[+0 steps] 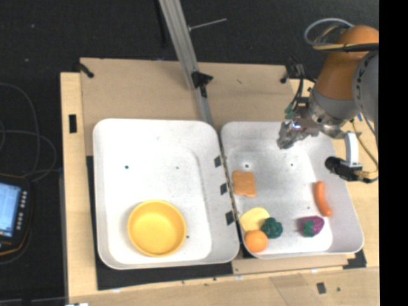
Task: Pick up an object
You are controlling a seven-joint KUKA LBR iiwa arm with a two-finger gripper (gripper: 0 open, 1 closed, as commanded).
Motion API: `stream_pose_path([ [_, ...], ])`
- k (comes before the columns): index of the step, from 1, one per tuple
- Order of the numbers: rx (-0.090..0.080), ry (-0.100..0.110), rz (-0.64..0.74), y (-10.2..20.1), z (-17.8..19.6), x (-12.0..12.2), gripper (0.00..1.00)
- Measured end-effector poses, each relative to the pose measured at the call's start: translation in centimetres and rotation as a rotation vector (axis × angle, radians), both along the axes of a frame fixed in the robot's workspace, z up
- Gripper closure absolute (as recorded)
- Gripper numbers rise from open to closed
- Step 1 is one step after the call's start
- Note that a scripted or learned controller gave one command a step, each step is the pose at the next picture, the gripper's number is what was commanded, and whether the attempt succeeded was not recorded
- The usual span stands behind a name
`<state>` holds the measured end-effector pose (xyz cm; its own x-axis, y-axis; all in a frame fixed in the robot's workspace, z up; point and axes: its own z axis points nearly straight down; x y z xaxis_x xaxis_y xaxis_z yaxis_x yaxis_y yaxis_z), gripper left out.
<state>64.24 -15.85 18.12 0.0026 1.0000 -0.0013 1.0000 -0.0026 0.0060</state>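
My gripper [286, 136] hangs over the far part of the right bin [268, 146], with nothing visible between its fingers. Below it in that bin lie a tan bread slice [244, 183], a yellow lemon-shaped piece [253, 218], an orange ball [255, 241], a green broccoli [273, 227], a purple piece [311, 225] and an orange carrot [322, 198]. The nearest of them, the bread slice, is well to the gripper's lower left.
The left bin [153, 145] holds a yellow bowl [156, 227] at its near side. A grey metal post [185, 50] slants up from between the two bins. A handheld screen [11, 209] sits off the bench at far left.
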Motion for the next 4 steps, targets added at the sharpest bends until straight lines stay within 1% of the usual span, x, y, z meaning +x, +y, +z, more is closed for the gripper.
stream_pose_path([
  [1,0.000,0.000,0.004,-0.2,4.1,0.1,1.00],
  [2,0.003,0.005,0.009,4.2,5.1,0.0,1.00],
  [4,0.003,0.006,0.009,14.3,4.7,-1.8,1.00],
])
